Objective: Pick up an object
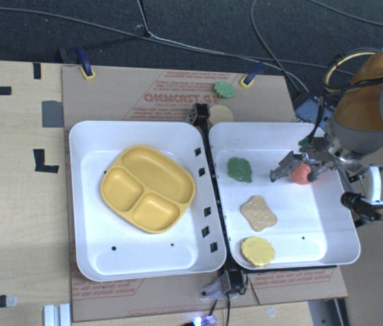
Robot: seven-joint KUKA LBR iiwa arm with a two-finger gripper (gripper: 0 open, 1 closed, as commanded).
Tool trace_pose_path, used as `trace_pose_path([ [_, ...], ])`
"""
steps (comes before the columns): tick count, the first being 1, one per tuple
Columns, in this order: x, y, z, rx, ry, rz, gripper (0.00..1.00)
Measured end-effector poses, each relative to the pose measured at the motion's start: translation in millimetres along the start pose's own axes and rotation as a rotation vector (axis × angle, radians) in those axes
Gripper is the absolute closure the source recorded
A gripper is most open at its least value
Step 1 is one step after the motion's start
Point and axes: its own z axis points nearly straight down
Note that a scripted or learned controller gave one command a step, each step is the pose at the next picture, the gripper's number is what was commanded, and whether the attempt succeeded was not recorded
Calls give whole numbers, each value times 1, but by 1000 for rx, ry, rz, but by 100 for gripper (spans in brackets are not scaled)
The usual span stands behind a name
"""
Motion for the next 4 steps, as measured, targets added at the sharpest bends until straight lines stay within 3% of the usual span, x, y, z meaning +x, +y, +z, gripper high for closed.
trace_pose_path([
  [1, 0, 3, -8, -14, -3, -4, 0],
  [3, -8, -2, 86, -10, -3, -3, 0],
  [4, -9, 0, 96, -18, -4, -3, 0],
])
